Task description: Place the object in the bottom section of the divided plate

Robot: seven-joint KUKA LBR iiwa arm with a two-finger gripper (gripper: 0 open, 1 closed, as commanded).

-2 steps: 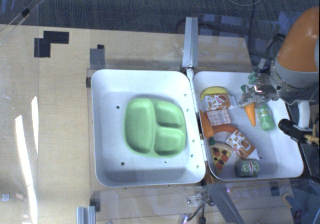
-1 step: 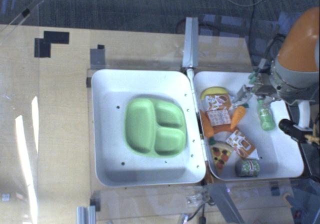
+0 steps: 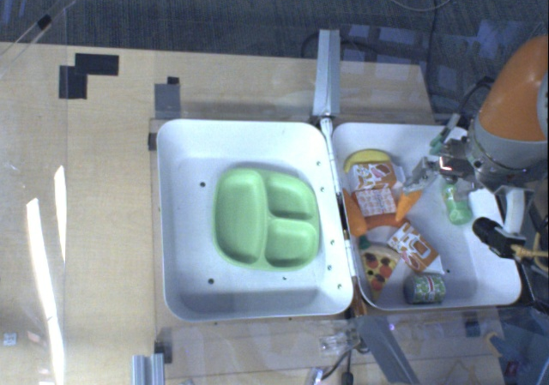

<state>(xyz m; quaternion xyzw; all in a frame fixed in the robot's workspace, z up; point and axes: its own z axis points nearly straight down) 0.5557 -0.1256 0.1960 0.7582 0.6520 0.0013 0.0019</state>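
A green divided plate (image 3: 243, 217) lies in the middle of the left bin (image 3: 184, 169), with one long section on its left and two smaller ones on its right; nothing rests in any of them. My gripper (image 3: 439, 164) hangs over the upper right part of the right bin (image 3: 497, 289), beside a light green bottle (image 3: 457, 204) and just right of an orange carrot (image 3: 408, 201). Nothing is visibly lifted. The grey wrist and orange band (image 3: 515, 87) cover the bin's far right corner.
The right bin also holds a yellow banana (image 3: 369, 157), an orange-and-white snack packet (image 3: 375, 191), a second packet (image 3: 415, 246), a pizza slice toy (image 3: 378, 264) and a green can (image 3: 425, 288). A metal divider rail (image 3: 325, 75) stands between the bins.
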